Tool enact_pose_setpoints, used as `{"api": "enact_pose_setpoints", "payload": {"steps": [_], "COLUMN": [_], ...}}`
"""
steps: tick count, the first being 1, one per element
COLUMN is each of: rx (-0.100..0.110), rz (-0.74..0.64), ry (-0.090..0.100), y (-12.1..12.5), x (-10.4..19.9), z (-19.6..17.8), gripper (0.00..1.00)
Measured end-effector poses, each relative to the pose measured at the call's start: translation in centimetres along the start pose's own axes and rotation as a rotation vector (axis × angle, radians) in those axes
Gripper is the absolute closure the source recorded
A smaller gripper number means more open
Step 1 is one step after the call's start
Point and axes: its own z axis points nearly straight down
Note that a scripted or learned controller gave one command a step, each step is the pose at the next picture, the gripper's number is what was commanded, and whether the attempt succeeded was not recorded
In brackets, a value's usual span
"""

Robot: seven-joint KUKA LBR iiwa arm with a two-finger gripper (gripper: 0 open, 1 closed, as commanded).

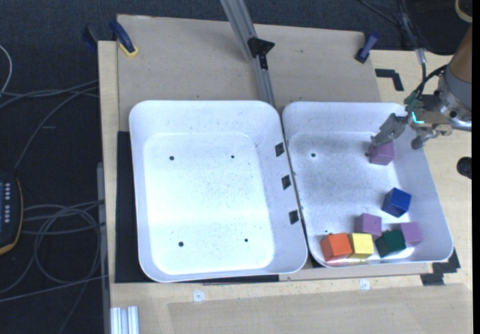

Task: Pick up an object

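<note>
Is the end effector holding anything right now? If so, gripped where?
Cannot be told. The end effector is at the right bin's far side with a purple block just below one finger, but the block is not visibly between the fingers.

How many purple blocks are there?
3. One purple block sits by the end effector near the right bin's far side; two more lie near the front corner. Others could hide behind blocks.

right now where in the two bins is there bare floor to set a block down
The left bin offers bare floor from wall to wall. In the right bin, the near-left stretch between the dividing wall and the blue block is free. Crowded: the near right corner, where orange, yellow, green and two purple blocks cluster, and the far right by the hand.
</note>
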Motion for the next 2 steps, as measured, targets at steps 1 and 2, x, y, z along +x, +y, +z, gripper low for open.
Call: {"api": "enact_pose_setpoints", "payload": {"steps": [1, 2], "rx": [0.007, 0.007], "rz": [0.001, 0.001], "ry": [0.001, 0.002], "y": [-0.1, -0.4], "x": [0.3, 0.9], "z": [6.3, 12.6], "gripper": [0.0, 0.0]}}
